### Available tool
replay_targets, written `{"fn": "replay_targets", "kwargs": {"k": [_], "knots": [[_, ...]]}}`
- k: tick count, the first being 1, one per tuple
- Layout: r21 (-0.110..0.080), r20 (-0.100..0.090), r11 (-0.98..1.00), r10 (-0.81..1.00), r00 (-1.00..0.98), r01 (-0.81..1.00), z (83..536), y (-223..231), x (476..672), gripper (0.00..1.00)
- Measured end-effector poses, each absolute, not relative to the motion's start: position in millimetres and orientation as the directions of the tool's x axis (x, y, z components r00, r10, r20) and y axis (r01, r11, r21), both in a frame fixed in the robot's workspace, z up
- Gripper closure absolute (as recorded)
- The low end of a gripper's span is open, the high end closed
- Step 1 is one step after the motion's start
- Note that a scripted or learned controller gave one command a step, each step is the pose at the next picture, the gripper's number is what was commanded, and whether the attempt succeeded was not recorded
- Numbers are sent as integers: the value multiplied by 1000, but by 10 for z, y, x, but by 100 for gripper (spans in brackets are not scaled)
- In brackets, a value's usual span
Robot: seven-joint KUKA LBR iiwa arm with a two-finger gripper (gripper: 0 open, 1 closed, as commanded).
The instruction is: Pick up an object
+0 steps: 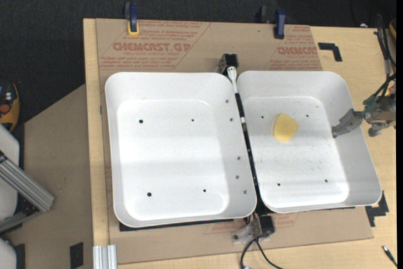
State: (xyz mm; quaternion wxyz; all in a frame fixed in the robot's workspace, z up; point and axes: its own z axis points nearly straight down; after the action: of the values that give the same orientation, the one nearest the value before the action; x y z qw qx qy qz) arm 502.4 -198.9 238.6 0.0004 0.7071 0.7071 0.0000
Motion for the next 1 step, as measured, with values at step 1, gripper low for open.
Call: {"fn": "replay_targets", "kwargs": {"k": [1], "knots": [[-3, 4, 7, 1000, -7, 1000, 772, -1264, 5346, 0]]}}
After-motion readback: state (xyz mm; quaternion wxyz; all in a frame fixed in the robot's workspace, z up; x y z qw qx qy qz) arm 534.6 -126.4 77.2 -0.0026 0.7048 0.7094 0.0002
